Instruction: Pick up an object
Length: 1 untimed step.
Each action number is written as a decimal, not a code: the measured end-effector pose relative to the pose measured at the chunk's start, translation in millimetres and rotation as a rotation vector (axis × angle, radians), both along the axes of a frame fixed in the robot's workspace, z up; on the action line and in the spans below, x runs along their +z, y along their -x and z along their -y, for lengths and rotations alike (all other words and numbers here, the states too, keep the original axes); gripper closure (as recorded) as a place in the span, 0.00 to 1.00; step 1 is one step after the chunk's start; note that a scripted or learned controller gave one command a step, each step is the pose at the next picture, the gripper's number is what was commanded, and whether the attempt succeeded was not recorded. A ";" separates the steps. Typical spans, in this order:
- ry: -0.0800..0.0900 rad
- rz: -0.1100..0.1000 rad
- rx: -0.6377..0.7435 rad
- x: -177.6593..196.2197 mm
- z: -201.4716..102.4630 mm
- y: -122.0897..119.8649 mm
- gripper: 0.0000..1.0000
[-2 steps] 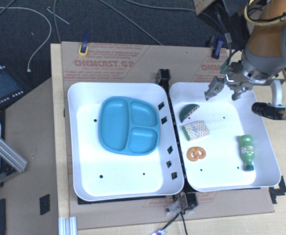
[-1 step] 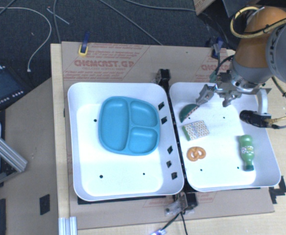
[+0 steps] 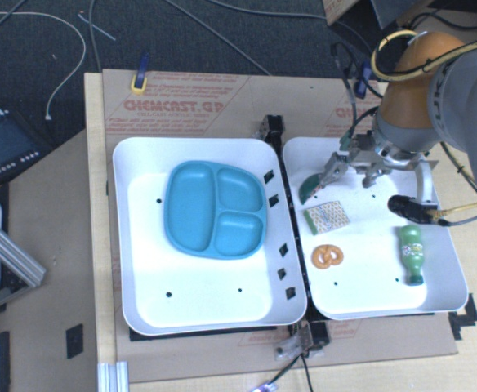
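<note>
In the right bin [image 3: 447,296] my gripper [image 3: 345,181] hangs low over the far left part, open, with nothing between its fingers. A dark green object [image 3: 308,190] lies by the bin's left wall, just beside the left fingertip [image 3: 323,183]; I cannot tell if they touch. In front of it lies a small patterned square packet [image 3: 327,216], then a brown pretzel [image 3: 327,256]. A green bottle [image 3: 412,253] lies toward the bin's right side.
The left bin [image 3: 140,300] holds a blue divided plate [image 3: 216,209]. A black divider [image 3: 281,219] runs between the bins. The grey arm with its orange band [image 3: 418,80] comes in from the upper right. Cables lie on the floor behind the bench.
</note>
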<state>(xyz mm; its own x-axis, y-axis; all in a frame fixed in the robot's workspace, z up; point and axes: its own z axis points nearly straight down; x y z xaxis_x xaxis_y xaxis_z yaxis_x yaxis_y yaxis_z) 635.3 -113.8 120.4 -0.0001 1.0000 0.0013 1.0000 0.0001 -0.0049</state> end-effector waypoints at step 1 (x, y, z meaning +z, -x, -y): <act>0.001 0.006 0.000 14.2 -0.1 -1.5 1.00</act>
<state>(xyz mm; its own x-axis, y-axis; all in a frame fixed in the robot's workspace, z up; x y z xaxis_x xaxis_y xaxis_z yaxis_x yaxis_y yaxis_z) 636.8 -113.7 134.7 -0.0005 1.0000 0.0008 1.0000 0.0005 0.0012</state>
